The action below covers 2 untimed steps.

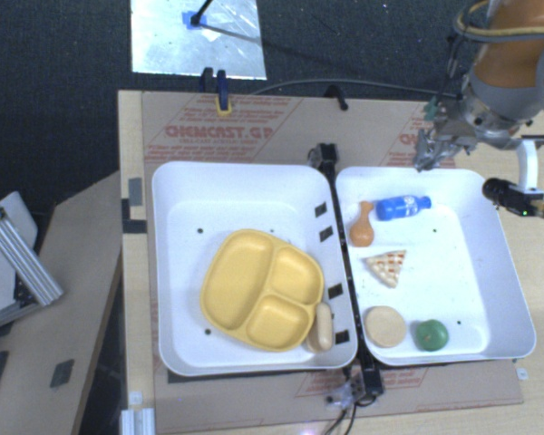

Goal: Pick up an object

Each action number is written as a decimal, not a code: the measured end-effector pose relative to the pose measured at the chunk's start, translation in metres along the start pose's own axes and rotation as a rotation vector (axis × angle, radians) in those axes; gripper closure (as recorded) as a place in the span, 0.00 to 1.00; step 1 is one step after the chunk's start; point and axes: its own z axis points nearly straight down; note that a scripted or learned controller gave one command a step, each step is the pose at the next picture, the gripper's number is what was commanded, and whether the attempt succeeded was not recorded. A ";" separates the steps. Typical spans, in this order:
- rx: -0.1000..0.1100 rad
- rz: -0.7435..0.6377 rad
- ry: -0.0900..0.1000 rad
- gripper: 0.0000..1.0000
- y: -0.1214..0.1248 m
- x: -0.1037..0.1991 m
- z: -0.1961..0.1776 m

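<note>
In the right bin (490, 243) lie a blue bottle (402, 207), an orange spoon-shaped piece (362, 227), a pizza slice (386, 266), a tan round cookie (385, 325) and a green ball (431, 334). The gripper (428, 159) hangs above the bin's far rim, up and to the right of the blue bottle, with nothing seen between its fingers. The left bin (181, 243) holds a yellow divided plate (262, 288) and a beige bread-like piece (322, 326) at the plate's right edge.
A black divider strip (337, 243) runs between the two bins. A blue clamp (222, 87) sits at the bench's far edge, and a shiny metal sheet (198, 25) lies beyond it. An aluminium frame (18, 256) stands at the left.
</note>
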 end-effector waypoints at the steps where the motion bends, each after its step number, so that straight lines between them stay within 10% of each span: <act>1: 0.000 0.000 0.000 1.00 0.005 0.051 -0.002; 2: 0.001 0.000 0.000 1.00 -0.001 0.107 -0.002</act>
